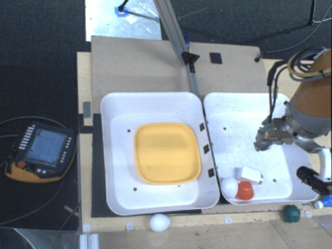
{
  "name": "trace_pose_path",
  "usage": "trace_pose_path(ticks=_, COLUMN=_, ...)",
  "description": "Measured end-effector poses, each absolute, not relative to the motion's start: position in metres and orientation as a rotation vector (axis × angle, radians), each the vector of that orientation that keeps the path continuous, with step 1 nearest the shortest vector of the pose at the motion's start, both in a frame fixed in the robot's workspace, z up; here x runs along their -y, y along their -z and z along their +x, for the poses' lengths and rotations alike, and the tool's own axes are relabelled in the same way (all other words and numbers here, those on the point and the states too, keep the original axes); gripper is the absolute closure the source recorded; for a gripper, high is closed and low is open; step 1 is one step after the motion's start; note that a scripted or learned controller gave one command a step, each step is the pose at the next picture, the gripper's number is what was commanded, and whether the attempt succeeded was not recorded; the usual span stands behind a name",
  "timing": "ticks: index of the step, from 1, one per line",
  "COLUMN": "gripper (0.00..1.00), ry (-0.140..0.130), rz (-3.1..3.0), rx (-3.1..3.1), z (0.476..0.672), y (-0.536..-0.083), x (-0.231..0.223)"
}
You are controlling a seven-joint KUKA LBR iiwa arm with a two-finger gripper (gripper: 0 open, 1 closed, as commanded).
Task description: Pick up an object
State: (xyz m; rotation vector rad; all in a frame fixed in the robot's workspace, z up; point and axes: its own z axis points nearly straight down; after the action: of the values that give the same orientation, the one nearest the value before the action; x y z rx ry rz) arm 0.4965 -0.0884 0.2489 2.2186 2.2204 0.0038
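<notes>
Red object (245,190) in right bin (228,113) corner, end effector (264,139) grip state indiscernible.

**Student:** What carries everything here?

**Instructor:** A light wooden bench (85,139) topped by a brown cardboard sheet (140,64). Directly on it sit two shallow white bins, touching along their inner edges: the left bin (116,154) and the right bin (228,113).

**Student:** And loose items on the bench itself?

**Instructor:** A white egg-shaped object (160,222) lies just outside the left bin's near rim. A dark green ball (291,213) rests near the right bin's near corner. A small black square (216,58) lies on the cardboard beyond the right bin.
</notes>
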Motion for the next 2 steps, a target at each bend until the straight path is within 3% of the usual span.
trace_pose_path(ticks=2, gripper=1.0, ry=-0.002, rz=2.216, rx=-2.226, z=0.532, y=-0.245, x=0.006)
